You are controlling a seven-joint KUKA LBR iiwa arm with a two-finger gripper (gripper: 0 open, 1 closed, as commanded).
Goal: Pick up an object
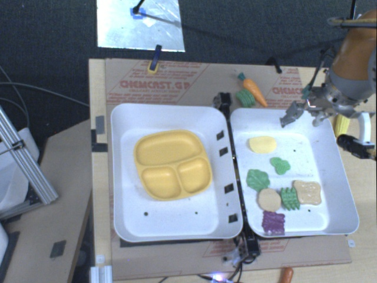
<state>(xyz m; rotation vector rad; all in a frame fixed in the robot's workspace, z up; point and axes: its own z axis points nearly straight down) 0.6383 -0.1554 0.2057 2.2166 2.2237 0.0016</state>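
Purple toy (273, 222) and its neighbours lie unpicked in the right bin (336, 158); gripper (305, 114) hovers above, seemingly spread wide, holding nothing.

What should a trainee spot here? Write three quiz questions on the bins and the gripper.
1. True or false: the yellow plastic three-compartment tray lies in the left white bin.
2. Which piece lies outside both bins? A) purple toy grapes B) orange toy carrot C) tan toy toast slice
3. Fill in: the two-finger gripper holds ____.
Key: 1 true; 2 B; 3 nothing.
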